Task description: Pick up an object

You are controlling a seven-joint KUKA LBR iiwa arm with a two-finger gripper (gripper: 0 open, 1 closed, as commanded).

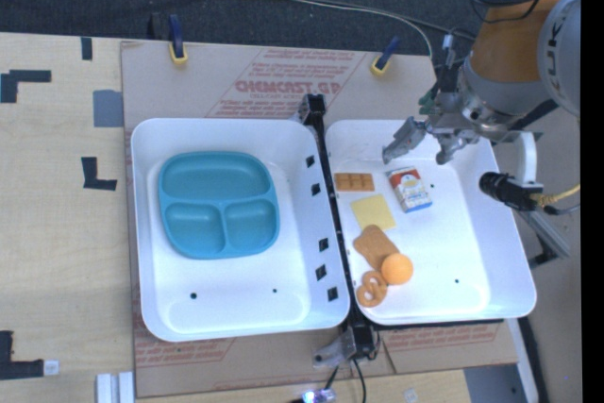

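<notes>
My gripper (pixel 421 148) hangs over the back of the right bin (pixel 491 288), its two fingers spread open with nothing between them. Just below it lies a small red and white carton (pixel 410 190). To the carton's left sit a brown waffle-like cracker (pixel 354 182) and a yellow cheese slice (pixel 373 211). Nearer the front are a tan bread piece (pixel 375 245), an orange ball (pixel 397 269) and a small pretzel (pixel 370 290).
The left bin (pixel 151 297) holds a blue divided plate (pixel 220 203). A black clip divider (pixel 324 203) runs between the bins. Yellow clamps (pixel 177 52) hold the cardboard at the back. A black cable crosses the dark floor beyond.
</notes>
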